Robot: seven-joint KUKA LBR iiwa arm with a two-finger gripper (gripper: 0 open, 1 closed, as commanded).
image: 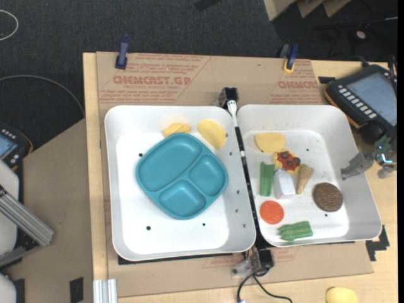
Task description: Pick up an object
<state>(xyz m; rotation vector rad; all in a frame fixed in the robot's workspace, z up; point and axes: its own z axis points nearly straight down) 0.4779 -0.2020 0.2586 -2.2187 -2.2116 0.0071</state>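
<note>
you've got two white bins, left (120, 188) and right (353, 137), in smooth, faintly glossy plastic, on a matt brown cardboard sheet (189, 74) (red print on it). the blue divided tray (182, 175) looks like smooth satin plastic; the brown disc (328, 196) looks rough and matt.

A tan cardboard sheet (189, 74) printed in red covers the surface. Blue (122, 52) and yellow (290, 58) clamps pin its twelve-o'clock edge; a black handheld pendant (365, 100) sits at two o'clock.
</note>
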